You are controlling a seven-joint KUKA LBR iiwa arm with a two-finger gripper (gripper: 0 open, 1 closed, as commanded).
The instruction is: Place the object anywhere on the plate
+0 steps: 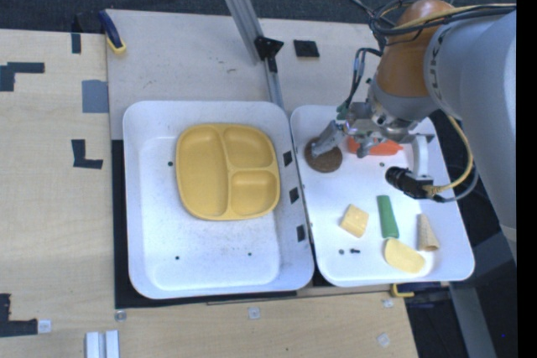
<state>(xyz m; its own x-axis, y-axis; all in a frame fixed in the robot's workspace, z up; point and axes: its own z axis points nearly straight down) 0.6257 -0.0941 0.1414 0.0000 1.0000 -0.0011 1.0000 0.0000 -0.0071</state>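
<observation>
A yellow divided plate (226, 170) lies in the left bin (151, 205). My gripper (367, 140) hangs low over the far part of the right bin (449, 264), under the grey arm with the orange band. Just left of it sits a brown round piece (325, 159). An orange-red piece (386, 148) lies directly below the gripper, partly hidden by it. I see nothing lifted off the bin floor.
Nearer the front of the right bin lie a yellow cube (355, 220), a green stick (387, 216), a pale yellow slice (404, 256) and a tan cone (428, 232). A black cable end (403, 179) dangles by the gripper. A metal post (243, 4) rises behind the bins.
</observation>
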